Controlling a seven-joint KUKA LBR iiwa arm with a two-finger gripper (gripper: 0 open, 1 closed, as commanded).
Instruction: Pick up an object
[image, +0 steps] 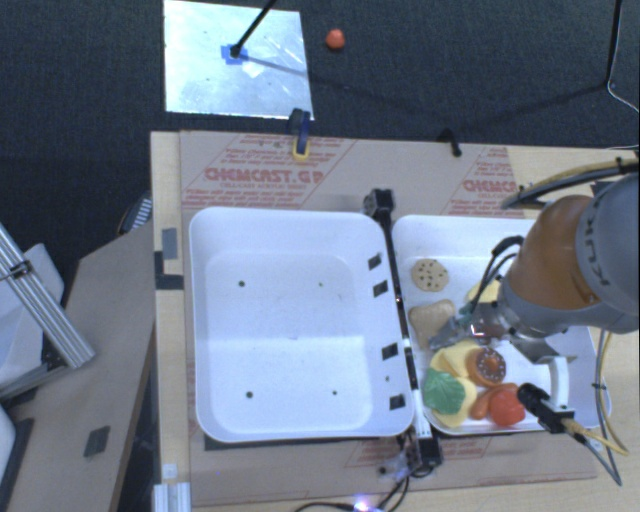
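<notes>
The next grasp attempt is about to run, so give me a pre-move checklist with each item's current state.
1. Objects present in the right bin: ok. A cookie, a tan bread slice, a green leafy toy, a red tomato-like piece and a round brown-orange piece lie there.
2. End effector positioned over the right bin's pile: ok.
3. Fingers open or shut: cannot tell.
4. Object held: cannot tell; nothing visibly sits between the fingers.
5. Target separated from neighbours: not ok, the lower items lie crowded together; the cookie lies apart.
6. Left bin in place beside the right one: ok.
</notes>
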